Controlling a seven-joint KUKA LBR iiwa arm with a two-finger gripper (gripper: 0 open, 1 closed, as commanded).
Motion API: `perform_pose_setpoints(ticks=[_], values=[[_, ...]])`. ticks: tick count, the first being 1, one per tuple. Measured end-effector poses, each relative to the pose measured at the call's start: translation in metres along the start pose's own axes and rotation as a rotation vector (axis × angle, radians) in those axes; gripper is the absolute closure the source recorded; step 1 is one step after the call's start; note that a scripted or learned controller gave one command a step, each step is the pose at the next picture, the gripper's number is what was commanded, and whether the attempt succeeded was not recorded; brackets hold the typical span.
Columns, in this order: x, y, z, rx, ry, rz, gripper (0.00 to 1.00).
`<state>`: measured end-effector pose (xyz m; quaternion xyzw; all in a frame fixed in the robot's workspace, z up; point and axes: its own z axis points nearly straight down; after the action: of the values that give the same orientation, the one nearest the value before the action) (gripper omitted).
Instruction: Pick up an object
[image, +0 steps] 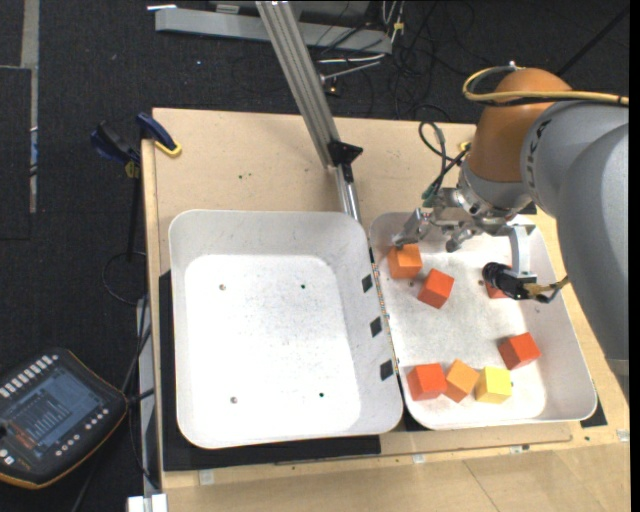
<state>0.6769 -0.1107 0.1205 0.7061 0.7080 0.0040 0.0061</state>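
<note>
Three blocks nearest, in a row by the near wall of the right bin (572, 405): near red-orange block (427, 381), near orange block (462, 379) touching it, yellow block (494, 384) touching that. Just beyond and to the right, a lone red block (519, 350), apart from the row. To the left, the left bin (182, 245), side by side with the right one.

Farther in, two more: far red-orange block (436, 288) and, just beside it toward the far left corner, far orange block (405, 262). Directly beyond that pair, the gripper (432, 237), spread apart with bare bin floor between the tips, clamped on nothing, one tip close to the far orange block's far edge. Behind it, the orange band (510, 120) and the grey arm (600, 200).

Judged step: approach, before any grasp, with no block lifted yet. Likely target, by nearness: the far orange block. Next move, as a judgement: shift toward the near side to centre over that block, straddle two opposite faces, descend, then close. Main risk: nudging the block aside, or catching its red-orange neighbour.
</note>
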Motion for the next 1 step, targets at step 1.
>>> perform_pose_setpoints(ticks=[1], values=[[-0.0002, 0.0015, -0.0107, -0.005, 0.0, 0.001, 1.0]])
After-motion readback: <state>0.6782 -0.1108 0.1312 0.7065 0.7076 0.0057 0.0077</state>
